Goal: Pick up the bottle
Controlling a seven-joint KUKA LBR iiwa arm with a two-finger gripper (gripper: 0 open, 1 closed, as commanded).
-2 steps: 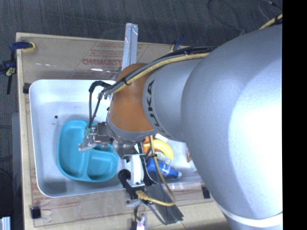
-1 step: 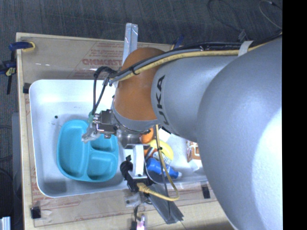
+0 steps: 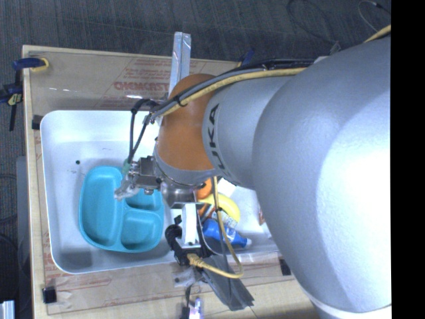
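- Over the left bin (image 3: 60,145), the gripper (image 3: 135,183) is hanging at the right edge of a blue divided dish (image 3: 106,211), with the grey arm (image 3: 319,165) reaching in across the right bin (image 3: 265,243).
- Whether the gripper is open or closed is not showing from this angle; I cannot tell, and nothing is visibly being carried.
- Judging by that, the task is sitting at the approach step: the reach is under way, but the tool is hovering over the dish and not over the bottle.
- The bottle is most likely lying in the right bin, tucked under the wrist: a blue body (image 3: 216,233) with a pale, clear end, just beside a yellow item (image 3: 229,208) and an orange one (image 3: 206,188), with a white object (image 3: 252,224) next to it. The arm is hiding much of this cluster, so I am not naming the bottle with certainty.
- The next move is probably calling for a shift toward the right bin, a descent centred on the blue body, and a close across its narrow width while avoiding the neighbours that are crowding it.
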